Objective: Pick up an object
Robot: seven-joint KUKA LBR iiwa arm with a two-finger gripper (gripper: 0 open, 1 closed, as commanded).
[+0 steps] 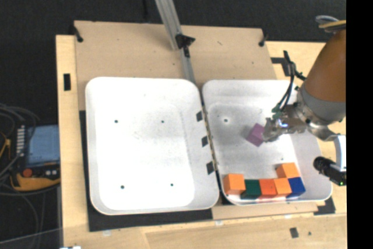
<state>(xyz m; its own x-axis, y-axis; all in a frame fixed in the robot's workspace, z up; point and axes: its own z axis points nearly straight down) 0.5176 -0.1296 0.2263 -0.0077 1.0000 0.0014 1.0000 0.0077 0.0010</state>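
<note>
We see the arm [326, 76] reaching in from the right over the right bin [233, 96], its orange band above the grey wrist. The tool [273, 128] sits low over the middle of that bin, right against a small purple block [255, 134] that lies just to its left. The block and the tool tip touch or nearly touch in this view, but we cannot tell whether the block is between the fingers or merely beside them, and we cannot tell whether the tool is apart or together, since the tip is small and blurred. The purple block looks tilted, one corner pointing down toward the bin floor. Along the near edge of the right bin a row of blocks is packed together: an orange block [235, 182] at the left, then a green block [252, 188], a red-orange block [267, 187], another orange one and a blue block [296, 185] at the right, with one more orange block [287, 170] just behind them. The left bin [143, 143] sits beside it on the bench [169, 44], their walls touching at the centre.
</note>
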